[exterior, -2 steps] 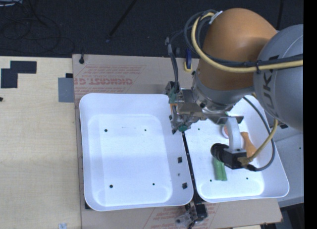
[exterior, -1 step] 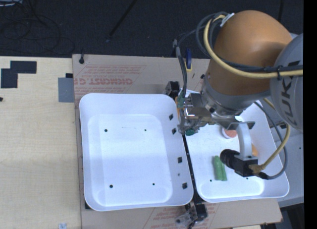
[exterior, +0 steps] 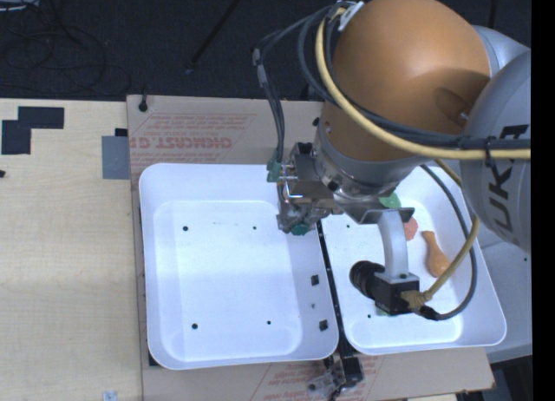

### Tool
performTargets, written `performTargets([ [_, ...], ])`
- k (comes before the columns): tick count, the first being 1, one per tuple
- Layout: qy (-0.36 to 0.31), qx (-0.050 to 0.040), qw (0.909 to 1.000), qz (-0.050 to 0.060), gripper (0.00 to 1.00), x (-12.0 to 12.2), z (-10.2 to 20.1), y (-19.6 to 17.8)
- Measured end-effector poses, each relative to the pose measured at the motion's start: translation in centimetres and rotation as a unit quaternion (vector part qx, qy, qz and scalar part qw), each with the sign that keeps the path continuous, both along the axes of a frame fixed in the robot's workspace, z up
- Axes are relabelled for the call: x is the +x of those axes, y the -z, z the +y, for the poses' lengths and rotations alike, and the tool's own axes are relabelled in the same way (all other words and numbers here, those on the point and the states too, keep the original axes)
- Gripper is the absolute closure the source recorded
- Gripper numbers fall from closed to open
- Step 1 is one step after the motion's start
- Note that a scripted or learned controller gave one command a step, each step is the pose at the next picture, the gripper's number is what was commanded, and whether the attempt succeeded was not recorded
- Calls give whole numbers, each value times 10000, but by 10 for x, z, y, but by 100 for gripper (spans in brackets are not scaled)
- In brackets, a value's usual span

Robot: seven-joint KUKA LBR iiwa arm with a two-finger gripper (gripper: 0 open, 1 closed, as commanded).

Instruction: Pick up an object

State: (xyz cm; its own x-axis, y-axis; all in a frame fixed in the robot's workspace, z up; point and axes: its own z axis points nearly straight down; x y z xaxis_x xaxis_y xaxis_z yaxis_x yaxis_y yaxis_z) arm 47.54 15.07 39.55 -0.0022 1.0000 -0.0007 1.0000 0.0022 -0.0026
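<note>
Overhead, gripper (exterior: pixel 299 217) low at the seam between left bin (exterior: pixel 173 217) and right bin (exterior: pixel 468 321); finger state impossible to tell. Orange object (exterior: pixel 435 253) and pinkish piece (exterior: pixel 409 228) inside right bin, right of gripper.

Orange elongated object (exterior: pixel 436 254), curved, looks like a plastic toy piece, lies flat in the right bin (exterior: pixel 486 321), well to the right of the gripper (exterior: pixel 295 221) and a bit lower. Small pink-red object (exterior: pixel 409 229) just beside its upper left end, between it and the gripper, partly hidden by the arm. Green bit (exterior: pixel 392 202) peeks out under the wrist, right of the gripper; shape unclear.
</note>
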Motion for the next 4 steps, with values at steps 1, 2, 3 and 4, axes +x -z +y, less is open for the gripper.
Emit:
performTargets([
  [1, -26, -14, 10000, 22, 100, 0, 0, -8],
  [2, 43, -4, 10000, -30, 100, 22, -90, -75],
  [3, 15, -11, 10000, 64, 100, 15, -84, 62],
  [4, -9, 8, 10000, -38, 100, 12, -59, -68],
])
